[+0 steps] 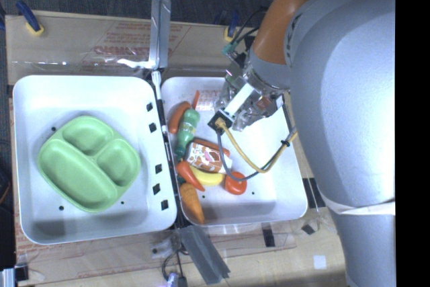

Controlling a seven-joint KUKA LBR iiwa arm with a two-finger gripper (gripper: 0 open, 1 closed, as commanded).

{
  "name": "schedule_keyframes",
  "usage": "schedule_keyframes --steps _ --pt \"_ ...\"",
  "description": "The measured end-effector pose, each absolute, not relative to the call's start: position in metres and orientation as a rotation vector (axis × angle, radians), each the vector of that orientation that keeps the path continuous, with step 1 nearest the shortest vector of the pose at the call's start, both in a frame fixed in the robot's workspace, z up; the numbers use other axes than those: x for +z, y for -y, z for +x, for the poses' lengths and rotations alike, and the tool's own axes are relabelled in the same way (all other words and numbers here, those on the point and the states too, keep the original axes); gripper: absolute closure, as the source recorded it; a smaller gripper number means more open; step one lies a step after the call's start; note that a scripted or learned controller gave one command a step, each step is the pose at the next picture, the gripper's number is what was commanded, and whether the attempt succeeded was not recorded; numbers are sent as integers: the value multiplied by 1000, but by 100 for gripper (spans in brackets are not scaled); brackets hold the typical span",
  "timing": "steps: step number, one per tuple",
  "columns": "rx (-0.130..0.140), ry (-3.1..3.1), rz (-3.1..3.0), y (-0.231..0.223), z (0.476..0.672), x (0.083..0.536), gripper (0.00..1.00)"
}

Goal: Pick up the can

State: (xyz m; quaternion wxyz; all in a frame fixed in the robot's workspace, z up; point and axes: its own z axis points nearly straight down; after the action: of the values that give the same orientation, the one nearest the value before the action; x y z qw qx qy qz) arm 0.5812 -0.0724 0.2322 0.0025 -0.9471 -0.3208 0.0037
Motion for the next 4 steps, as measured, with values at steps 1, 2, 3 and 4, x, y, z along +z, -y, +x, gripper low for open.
schedule_keyframes --steps 1,2,3,4 --pt "13 544 -3091 18 572 238 100" --pt "9 353 -3121 -17 537 247 100" --pt "8 322 -3125 -42 558 228 100" --pt "9 364 -3119 -3 645 234 100"
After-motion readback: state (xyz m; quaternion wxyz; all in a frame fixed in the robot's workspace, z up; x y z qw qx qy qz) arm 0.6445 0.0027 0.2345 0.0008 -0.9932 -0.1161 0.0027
